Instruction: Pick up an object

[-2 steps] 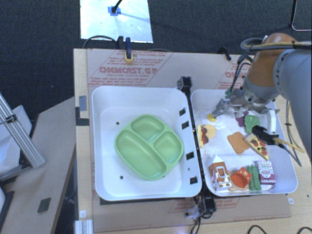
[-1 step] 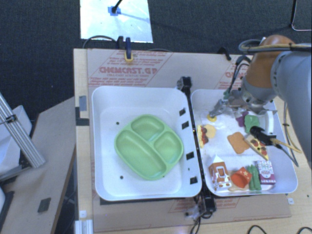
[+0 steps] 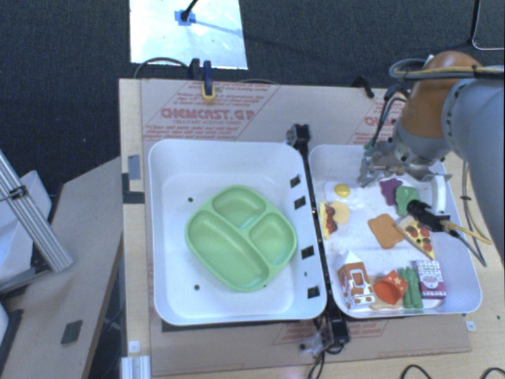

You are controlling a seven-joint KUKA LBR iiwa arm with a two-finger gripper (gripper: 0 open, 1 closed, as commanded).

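One milk carton (image 3: 430,280) lies nearest, two white bins (image 3: 170,212), one green tray (image 3: 241,238); claw (image 3: 371,168) state unclear.

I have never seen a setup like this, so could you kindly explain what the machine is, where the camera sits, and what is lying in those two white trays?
One camera looks down at a slant on a bench. The grey arm with an orange band is a robot reaching in from the right; its gripper hangs over the right bin, above the toy food: a fried egg, a purple piece, a toast slice, a pizza slice and a small carton. The left bin holds a green divided plate. Nothing visibly sits in the gripper.
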